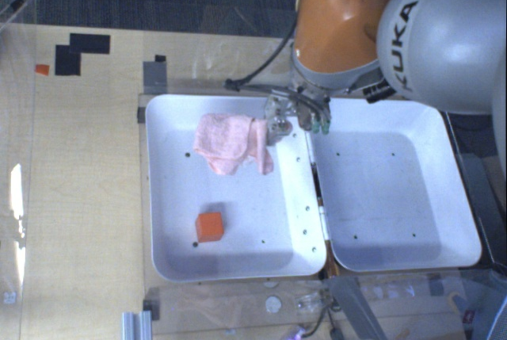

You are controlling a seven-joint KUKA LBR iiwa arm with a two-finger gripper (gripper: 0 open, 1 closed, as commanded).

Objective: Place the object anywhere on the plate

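Orange block (210, 227) is lying low in the left bin (170, 196), well apart from the pink cloth (230, 142); the jaws (277, 128) are gripping that cloth's right edge, lifting it

In the left bin (162, 172), a cloth (228, 142) lies behind a block (210, 227).

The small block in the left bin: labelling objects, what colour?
Orange block, clear in the camera view.

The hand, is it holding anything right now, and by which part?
The hand seems to pinch the pink cloth at its right edge, lifting that edge slightly.
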